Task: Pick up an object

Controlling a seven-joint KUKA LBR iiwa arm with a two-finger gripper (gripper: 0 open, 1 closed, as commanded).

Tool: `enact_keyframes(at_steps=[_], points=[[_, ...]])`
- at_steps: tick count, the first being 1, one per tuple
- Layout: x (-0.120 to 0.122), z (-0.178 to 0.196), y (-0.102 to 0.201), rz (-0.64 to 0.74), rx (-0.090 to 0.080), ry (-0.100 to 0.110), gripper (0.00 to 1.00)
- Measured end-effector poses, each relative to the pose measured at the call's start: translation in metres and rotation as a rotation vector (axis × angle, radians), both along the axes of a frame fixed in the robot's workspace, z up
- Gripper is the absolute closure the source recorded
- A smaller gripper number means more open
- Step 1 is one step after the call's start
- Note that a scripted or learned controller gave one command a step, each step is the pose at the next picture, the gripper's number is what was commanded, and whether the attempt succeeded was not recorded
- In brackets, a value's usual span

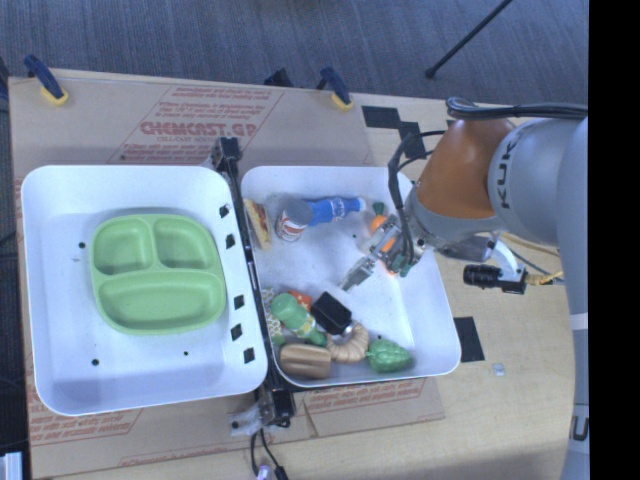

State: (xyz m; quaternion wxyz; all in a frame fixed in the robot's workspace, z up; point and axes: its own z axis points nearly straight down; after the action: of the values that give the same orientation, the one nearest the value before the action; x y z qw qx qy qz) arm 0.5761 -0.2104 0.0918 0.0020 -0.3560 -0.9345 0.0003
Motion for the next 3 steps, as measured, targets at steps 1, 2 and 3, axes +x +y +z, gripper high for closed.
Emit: enact_keyframes(at_steps=[1, 2, 3], points=[[0.02, 0.0, 0.037, 0.012, -0.001, -0.004, 0.0], [0.004, 0.0, 0.106, -0.1, -0.001, 0.0, 0.0], [0.057, 0.012, 0.088, -0.171, 0.0, 0.017, 0.0]])
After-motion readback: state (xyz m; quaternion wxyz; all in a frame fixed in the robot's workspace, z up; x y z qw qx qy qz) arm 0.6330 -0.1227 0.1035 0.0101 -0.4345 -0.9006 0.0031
